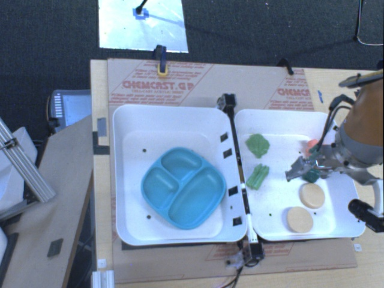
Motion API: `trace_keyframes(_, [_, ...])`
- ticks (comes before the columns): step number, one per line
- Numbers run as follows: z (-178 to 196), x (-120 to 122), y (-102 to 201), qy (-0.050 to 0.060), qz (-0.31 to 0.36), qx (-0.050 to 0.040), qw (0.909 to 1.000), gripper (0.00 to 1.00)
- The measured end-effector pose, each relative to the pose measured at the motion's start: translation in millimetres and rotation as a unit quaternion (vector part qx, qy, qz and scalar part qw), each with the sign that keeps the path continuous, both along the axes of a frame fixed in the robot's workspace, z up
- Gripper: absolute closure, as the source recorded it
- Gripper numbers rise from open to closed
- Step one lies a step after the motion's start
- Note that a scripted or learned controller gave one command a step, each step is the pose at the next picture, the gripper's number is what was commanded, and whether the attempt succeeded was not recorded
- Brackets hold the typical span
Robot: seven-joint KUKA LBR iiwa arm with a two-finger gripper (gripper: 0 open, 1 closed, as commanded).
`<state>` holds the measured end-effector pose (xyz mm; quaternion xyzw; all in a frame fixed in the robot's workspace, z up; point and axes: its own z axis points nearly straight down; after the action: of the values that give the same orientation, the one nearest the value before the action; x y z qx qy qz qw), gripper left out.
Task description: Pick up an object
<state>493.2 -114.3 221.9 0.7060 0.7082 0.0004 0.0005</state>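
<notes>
In the right bin point(342, 221), my gripper point(303, 171) hangs low over the bin's middle, reaching in from the right. A small dark teal piece point(312, 176) sits right at its tip; whether it is gripped is unclear. Just below lie two tan round discs, one point(312, 195) touching the gripper's lower side and another point(299, 219) nearer the front. A light green leafy piece point(258, 144) and a green ridged piece point(258, 176) lie to the gripper's left. A small orange-red bit point(312, 144) peeks out behind the wrist.
The left bin point(129, 161) holds a blue divided plate point(183, 186). A black clip-lined divider point(234, 161) runs between the bins. The arm's grey and orange body point(363, 131) covers the right bin's far right part.
</notes>
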Motion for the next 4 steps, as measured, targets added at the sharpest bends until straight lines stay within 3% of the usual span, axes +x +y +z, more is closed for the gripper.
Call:
trace_keyframes(2, [-116, 2, 13, 0.002, -0.001, 0.0008, 1.0000, 0.00])
trace_keyframes(3, [-139, 2, 13, 0.001, -0.001, 0.0005, 1.0000, 0.00])
trace_keyframes(4, [-127, 4, 13, -0.001, -0.001, 0.0007, 1.0000, 1.00])
